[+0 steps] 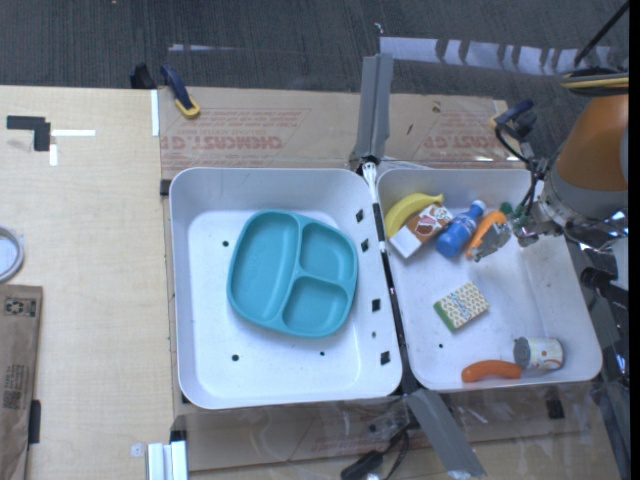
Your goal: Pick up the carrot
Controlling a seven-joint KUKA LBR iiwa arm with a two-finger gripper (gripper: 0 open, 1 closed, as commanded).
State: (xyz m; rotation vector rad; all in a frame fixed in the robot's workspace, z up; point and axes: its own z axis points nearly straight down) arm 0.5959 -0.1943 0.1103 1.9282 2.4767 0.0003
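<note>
Left bin (200, 368) holding a teal divided plate (293, 273), bare floor all round it. Right bin (570, 298) crowded at twelve o'clock, open mid-floor. Gripper (492, 246) at two o'clock, clamped on carrot (487, 230), beside blue bottle (459, 230).

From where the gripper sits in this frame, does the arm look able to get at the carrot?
Probably yes. The carrot lies in the right bin right beside the gripper, with nothing lying on top of it. The blue bottle crowds its other side, so the fit looks tight.
</note>
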